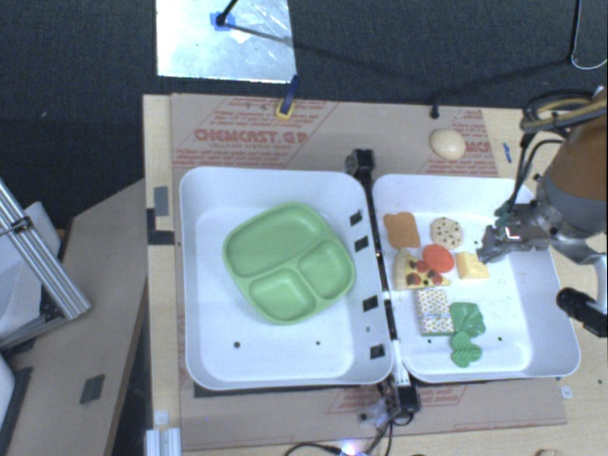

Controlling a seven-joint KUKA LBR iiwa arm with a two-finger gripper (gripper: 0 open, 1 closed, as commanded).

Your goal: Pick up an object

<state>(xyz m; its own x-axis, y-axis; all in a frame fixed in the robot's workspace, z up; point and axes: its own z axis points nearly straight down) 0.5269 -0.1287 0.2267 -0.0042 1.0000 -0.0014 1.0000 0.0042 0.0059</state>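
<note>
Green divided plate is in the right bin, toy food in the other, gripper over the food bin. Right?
Not quite. The camera view shows the green plate in the left bin, not the right. The toy food lies in the right bin, and the gripper is over that food bin, as you said.
</note>
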